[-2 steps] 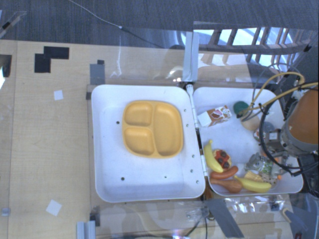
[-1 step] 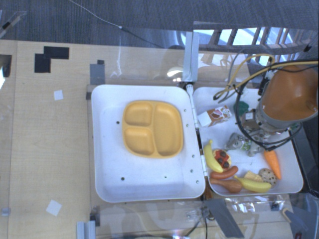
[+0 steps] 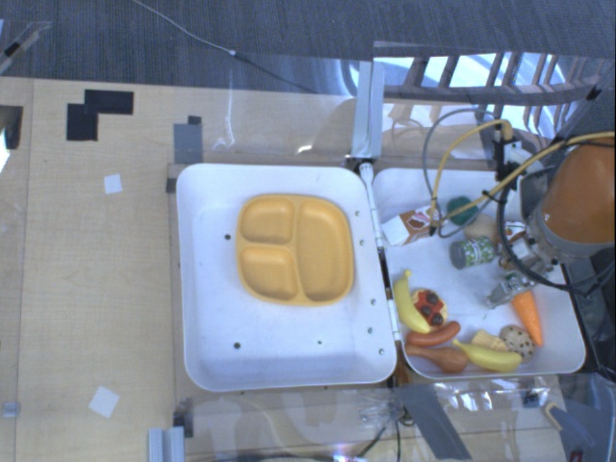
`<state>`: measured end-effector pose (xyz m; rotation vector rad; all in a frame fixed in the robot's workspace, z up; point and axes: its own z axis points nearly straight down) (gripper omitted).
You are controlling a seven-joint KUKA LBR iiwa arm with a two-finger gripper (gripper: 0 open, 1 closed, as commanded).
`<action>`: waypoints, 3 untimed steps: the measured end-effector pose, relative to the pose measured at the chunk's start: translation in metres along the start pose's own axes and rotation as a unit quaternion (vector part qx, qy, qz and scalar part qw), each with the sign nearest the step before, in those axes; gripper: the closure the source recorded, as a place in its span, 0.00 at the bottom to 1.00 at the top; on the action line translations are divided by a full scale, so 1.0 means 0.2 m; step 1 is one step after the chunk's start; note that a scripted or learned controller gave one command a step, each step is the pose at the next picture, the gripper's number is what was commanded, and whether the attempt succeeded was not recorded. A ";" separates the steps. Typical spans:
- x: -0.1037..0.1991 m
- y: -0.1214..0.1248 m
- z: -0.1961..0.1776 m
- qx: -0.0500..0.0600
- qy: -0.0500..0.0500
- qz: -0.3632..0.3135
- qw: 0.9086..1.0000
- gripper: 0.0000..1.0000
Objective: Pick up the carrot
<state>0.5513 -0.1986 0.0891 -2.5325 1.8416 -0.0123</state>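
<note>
Carrot [image 3: 526, 316] lying in right bin [image 3: 577, 354], tool [image 3: 504, 290] just beside it, grip state unclear

Light was bright and even across the bench [image 3: 87, 287], washing the 2 white bins [image 3: 279, 354] nearly flat, with soft faint shadows. Blue-white glare bloomed behind the frame [image 3: 481, 70] at top right. Focus was slightly soft throughout, fine detail smeared.

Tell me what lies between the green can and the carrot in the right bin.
In the camera view, the claw sits between the green can and the carrot, over the white floor of the right bin. Nothing else lies there.
</note>
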 end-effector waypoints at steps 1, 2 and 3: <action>-0.25 -0.19 -0.30 -0.001 0.000 -0.101 0.995 1.00; -0.06 -0.12 0.00 -0.002 0.000 -0.196 0.981 1.00; -0.11 0.15 -0.61 -0.001 0.004 -0.250 0.968 1.00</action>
